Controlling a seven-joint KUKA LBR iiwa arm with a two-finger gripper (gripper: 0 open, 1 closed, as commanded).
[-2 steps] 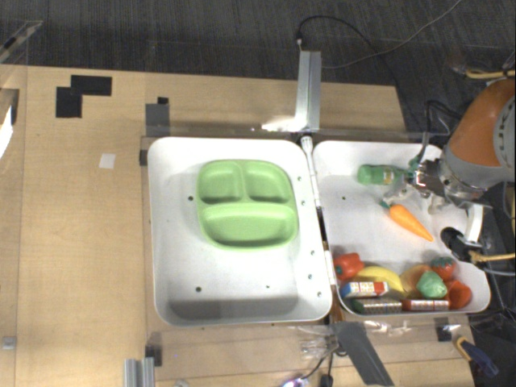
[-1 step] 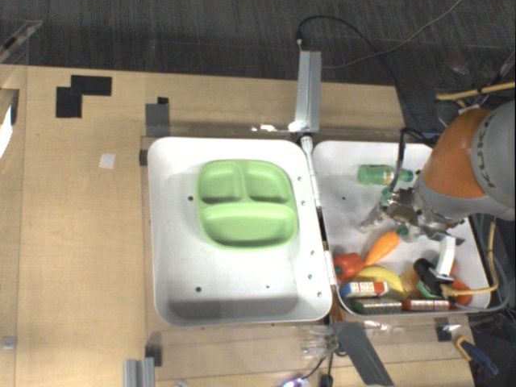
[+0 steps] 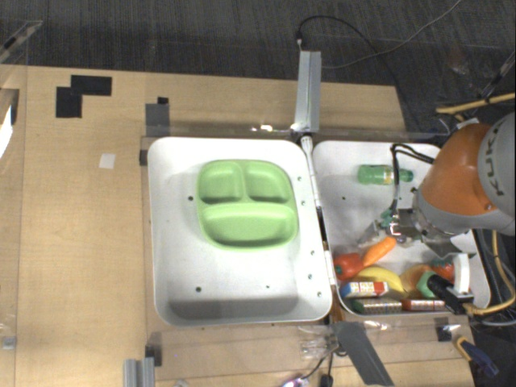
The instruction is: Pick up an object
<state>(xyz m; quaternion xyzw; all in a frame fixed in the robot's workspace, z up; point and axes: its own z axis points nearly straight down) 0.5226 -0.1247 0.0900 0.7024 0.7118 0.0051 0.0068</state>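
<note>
My gripper (image 3: 394, 230) hangs low over the middle of the right bin (image 3: 347, 164), under the grey wrist and its orange band (image 3: 453, 174). An orange carrot (image 3: 377, 253) lies at a slant just below and left of it, very close, though whether they touch I cannot say. A yellow banana (image 3: 386, 279) lies in front of the carrot, with a red item (image 3: 348, 262) to its left. A green bottle (image 3: 375, 174) lies on its side at the back of the bin, apart from the gripper.
The left bin (image 3: 173, 240) holds a green divided plate (image 3: 244, 201). Several small items crowd the right bin's front edge, among them a dark bar (image 3: 364, 289) and a red-brown stick (image 3: 419, 304). A metal post (image 3: 307, 95) stands behind the wall between the bins.
</note>
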